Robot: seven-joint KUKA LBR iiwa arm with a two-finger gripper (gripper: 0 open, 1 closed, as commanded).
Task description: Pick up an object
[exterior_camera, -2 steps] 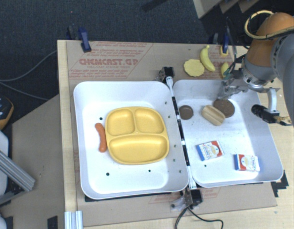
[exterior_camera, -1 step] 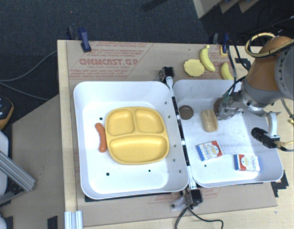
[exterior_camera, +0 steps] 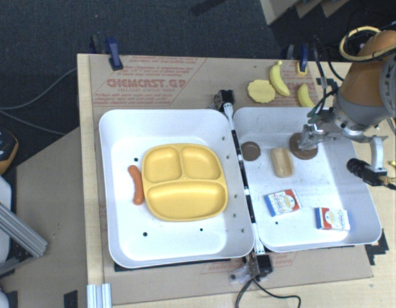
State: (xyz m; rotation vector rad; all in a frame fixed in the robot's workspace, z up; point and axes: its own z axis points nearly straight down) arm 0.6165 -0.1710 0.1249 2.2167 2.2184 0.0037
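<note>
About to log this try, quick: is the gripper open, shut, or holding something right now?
Gripper: down in the right bin over a brown round piece; whether it is open, shut or holding it cannot be told.

Divided plate (exterior_camera: 183,190) sits in the left bin (exterior_camera: 114,130), hot dog (exterior_camera: 137,184) just left of it; two cartons (exterior_camera: 282,203) (exterior_camera: 331,219) lie in the right bin (exterior_camera: 268,115).

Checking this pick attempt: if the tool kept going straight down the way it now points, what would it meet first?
Most likely the brown round disc in the right bin: the tool hangs right over it. From this slanted view, height above it is unclear.
</note>
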